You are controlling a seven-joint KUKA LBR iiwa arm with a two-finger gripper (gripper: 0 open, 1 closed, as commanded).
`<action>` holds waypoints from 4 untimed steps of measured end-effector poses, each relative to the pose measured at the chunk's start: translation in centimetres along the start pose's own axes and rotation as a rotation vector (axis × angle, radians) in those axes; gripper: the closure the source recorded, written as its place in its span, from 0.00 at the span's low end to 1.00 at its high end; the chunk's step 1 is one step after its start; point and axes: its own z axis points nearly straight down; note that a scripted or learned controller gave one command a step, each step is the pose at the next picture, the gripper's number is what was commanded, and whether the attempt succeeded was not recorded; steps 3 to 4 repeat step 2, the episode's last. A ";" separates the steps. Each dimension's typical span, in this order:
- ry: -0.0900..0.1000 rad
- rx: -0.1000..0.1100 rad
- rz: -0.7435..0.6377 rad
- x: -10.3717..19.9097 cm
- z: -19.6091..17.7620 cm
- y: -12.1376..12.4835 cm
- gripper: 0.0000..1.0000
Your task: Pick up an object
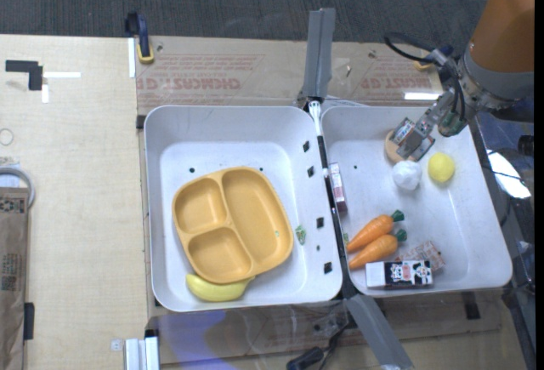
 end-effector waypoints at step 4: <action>-0.001 0.000 0.047 -1.2 7.0 8.5 1.00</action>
